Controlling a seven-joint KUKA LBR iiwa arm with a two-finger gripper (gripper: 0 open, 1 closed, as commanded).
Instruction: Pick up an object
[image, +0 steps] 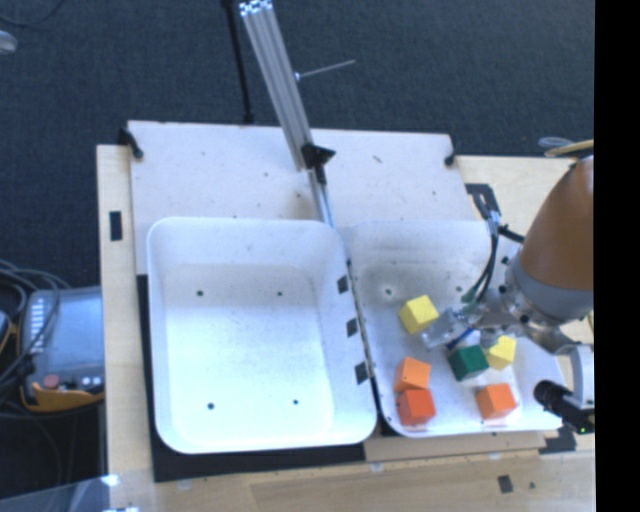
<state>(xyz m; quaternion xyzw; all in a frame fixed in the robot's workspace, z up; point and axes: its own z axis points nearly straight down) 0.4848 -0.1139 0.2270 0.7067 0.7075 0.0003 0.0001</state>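
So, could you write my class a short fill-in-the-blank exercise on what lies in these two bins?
1. All the blocks lie in the ___ bin.
2. The orange blocks number ___.
3. The hand hovers just above the ___ block.
4. The block nearest the left bin in the upper group is ___.

Missing words: right; three; green; yellow

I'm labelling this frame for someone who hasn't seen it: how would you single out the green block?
Of the two white bins, go to the right bin, where the blocks lie. Near its middle, just below the gripper, sits the green block. It is the only green one: a small yellow block lies beside it on the right, and the rest are orange or yellow.
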